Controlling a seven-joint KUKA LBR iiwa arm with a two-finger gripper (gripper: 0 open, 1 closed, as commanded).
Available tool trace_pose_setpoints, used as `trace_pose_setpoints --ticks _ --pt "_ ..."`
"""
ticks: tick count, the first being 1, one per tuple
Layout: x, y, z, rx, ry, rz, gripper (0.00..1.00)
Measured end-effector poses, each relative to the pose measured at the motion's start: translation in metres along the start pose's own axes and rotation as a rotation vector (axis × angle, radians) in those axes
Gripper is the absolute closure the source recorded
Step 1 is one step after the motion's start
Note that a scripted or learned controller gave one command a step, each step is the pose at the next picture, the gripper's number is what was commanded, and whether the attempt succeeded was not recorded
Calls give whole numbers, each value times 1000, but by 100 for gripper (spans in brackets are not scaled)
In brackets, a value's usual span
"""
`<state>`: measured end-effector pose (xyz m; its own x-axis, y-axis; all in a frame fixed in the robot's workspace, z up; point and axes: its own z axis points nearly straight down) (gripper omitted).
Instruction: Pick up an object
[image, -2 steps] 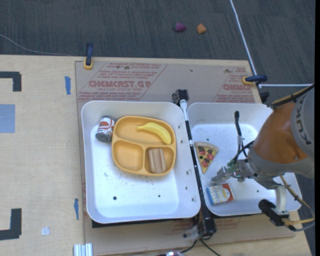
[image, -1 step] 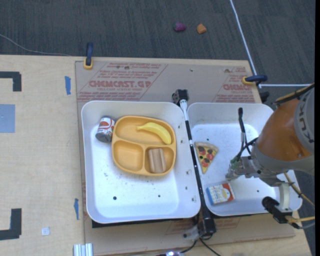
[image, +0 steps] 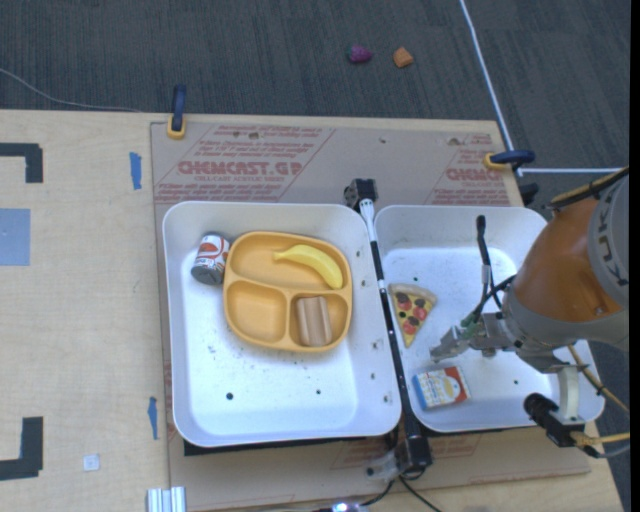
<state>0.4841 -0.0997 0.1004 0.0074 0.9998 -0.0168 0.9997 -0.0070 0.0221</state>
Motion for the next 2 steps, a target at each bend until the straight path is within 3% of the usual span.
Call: trace_pose_setpoints --ticks 1,2 --pt "6 -3 11 13 13 -4 0" --pt "1 0 0 0 0 0 100"
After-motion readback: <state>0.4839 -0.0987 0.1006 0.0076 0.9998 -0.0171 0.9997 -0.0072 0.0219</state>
